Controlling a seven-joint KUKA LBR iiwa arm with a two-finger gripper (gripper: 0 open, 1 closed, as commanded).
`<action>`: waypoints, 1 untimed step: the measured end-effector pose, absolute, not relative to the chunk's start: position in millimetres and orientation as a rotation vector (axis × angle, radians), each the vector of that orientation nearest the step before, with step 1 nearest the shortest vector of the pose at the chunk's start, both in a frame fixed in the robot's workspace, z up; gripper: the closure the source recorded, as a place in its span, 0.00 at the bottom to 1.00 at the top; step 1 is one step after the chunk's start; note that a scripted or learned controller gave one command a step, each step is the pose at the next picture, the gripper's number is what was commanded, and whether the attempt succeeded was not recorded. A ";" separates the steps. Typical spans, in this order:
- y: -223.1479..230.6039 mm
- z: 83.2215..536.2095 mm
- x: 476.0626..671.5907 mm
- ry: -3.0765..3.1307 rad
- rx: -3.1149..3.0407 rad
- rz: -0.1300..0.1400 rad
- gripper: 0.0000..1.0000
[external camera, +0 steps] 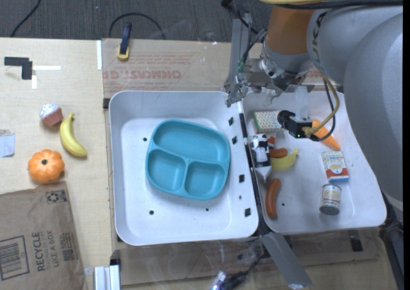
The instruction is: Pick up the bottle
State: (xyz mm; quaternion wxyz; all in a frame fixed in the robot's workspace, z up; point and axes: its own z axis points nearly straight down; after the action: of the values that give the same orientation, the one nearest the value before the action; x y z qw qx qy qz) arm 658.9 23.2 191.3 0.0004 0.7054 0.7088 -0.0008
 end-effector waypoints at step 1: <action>21.7 200.1 659.2 2.224 2.217 -0.004 1.00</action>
State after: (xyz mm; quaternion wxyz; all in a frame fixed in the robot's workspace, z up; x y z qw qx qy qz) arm 659.2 21.7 200.1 0.0008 0.7060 0.7082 -0.0014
